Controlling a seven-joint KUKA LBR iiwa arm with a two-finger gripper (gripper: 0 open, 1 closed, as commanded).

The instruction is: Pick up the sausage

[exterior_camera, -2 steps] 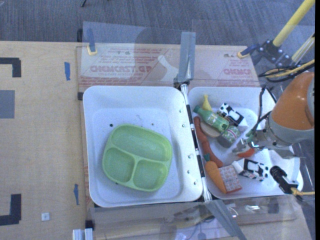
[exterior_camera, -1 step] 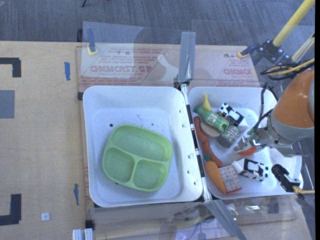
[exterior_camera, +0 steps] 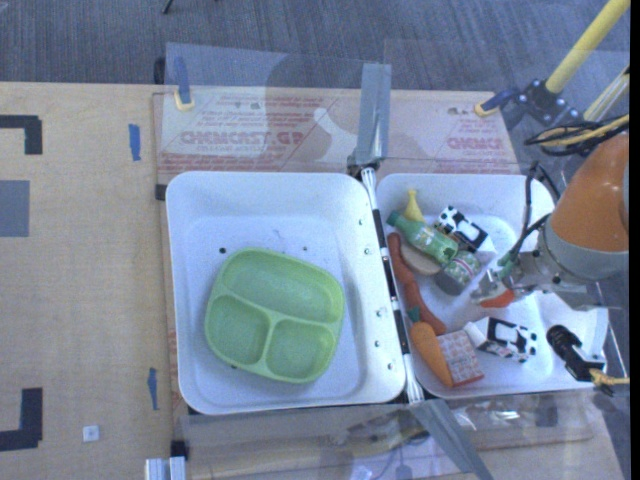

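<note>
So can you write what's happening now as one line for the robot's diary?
task: pick up sausage | gripper: low in right bin | sausage: lying by left wall, not held | green tray: left bin

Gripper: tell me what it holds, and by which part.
Cannot be told. The gripper sits low in the right bin beside a small red piece, apart from the sausage.

Two white bins (exterior_camera: pixel 190 268) sit side by side, with one green divided plate (exterior_camera: pixel 275 314), one sausage (exterior_camera: pixel 410 286), one green bottle (exterior_camera: pixel 432 238), two toy cows (exterior_camera: pixel 508 339).
</note>
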